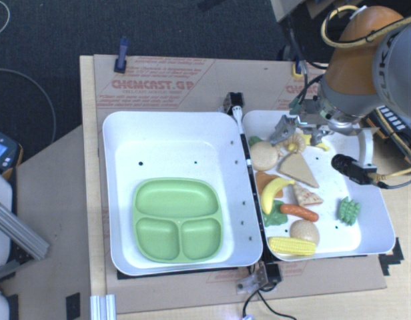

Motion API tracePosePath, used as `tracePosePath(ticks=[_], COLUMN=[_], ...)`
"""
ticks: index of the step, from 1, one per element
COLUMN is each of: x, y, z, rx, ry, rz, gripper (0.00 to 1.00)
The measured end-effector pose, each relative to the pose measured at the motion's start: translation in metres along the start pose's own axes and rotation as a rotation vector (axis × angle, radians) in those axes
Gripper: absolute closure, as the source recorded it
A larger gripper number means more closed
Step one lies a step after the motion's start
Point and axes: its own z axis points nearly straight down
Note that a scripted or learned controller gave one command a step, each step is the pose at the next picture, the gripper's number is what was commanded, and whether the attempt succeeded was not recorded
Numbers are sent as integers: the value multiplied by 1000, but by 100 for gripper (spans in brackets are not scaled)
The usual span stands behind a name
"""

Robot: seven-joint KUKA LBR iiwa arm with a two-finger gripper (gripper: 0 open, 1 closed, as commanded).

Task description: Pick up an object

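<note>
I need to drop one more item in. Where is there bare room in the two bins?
The left bin has bare floor behind the green tray. In the right bin, only the strip around the green toy is free; banana, corn and sausage crowd the rest.

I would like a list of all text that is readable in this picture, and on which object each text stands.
"CHEMCAST GP": large reddish print, upside down, on the brown protective sheet under the two bins.
Smaller reddish lines around that brand name on the same sheet: too blurred to read.
Faint reddish print on the sheet near the right bin: too blurred to read.
Green divided tray and toy food: I can read no text on them.
</note>
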Motion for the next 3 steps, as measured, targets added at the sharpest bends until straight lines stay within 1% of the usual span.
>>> tracePosePath(ticks=[1,2,3], x=[84,78,156], y=[-67,-64,-86], z=[-49,-57,-77], rx=[4,2,0], ry=[2,-2,0], rz=[-4,3,-4], gripper=[0,100,100])
